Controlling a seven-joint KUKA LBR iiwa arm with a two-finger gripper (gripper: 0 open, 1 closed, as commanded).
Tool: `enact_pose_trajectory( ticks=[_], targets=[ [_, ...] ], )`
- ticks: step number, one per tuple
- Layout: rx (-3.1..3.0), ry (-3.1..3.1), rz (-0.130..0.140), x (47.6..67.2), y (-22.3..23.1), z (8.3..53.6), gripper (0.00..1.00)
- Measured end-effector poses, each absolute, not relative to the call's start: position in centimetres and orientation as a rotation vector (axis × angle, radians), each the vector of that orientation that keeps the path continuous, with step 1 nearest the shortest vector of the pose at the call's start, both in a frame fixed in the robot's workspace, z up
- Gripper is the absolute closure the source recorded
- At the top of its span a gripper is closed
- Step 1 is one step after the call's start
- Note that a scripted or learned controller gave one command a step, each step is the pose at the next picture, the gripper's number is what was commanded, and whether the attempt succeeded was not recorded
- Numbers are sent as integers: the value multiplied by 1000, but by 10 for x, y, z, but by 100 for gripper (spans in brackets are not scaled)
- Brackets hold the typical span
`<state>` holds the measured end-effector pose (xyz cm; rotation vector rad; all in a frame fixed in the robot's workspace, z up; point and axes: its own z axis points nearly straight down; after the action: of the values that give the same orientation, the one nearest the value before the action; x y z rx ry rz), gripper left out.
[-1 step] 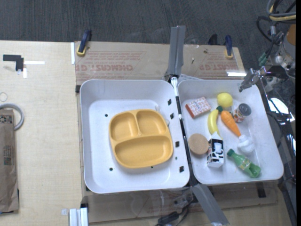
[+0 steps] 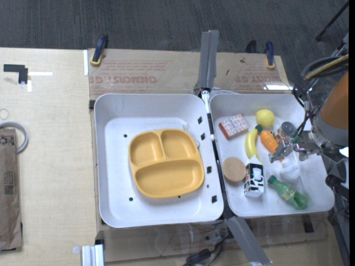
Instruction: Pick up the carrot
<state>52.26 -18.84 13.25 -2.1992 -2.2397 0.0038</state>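
Observation:
The carrot is a short orange piece with a green top. It lies in the right bin between the yellow banana and the gripper. The gripper hangs low over the bin just right of the carrot's lower end, very close to it. From the right edge the arm reaches in with its orange band. Nothing shows as held.
The right bin also holds a lemon, a red box, a round brown cookie, a black-and-white carton and a green bottle. A yellow divided plate sits in the left bin.

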Motion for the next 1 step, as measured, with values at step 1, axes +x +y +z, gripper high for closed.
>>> enact_pose_trajectory(
  ticks=[1],
  targets=[
    [-2253,-2193,0,592,-170,93,0]
  ],
)
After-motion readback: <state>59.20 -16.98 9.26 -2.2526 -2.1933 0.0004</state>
